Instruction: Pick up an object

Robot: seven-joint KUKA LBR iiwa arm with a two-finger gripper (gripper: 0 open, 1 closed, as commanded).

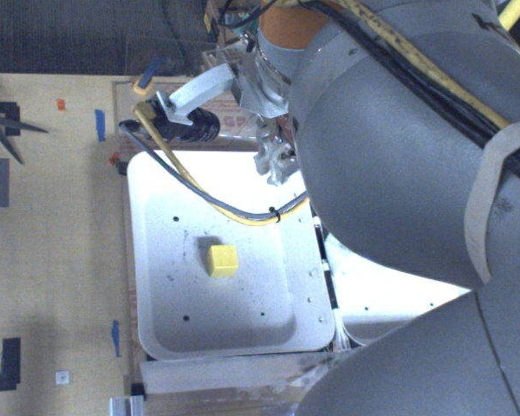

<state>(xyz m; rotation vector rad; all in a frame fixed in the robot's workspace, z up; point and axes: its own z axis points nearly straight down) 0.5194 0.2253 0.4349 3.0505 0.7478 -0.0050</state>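
Though slightly skewed, yellow block [223, 260] squarish.

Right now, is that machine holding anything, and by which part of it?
Nothing is held. The tool hangs over the far edge of the left bin, while the yellow block lies apart on the bin floor.

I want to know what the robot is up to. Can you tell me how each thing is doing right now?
Yellow block: lying loose on the floor of the left bin, nothing touching it.
Left bin: sitting flat, holding the block.
Right bin: mostly covered by the arm.
Pincer: up over the far edge of the left bin, away from the block; nothing seen in it.
Arm: reaching in from the right.
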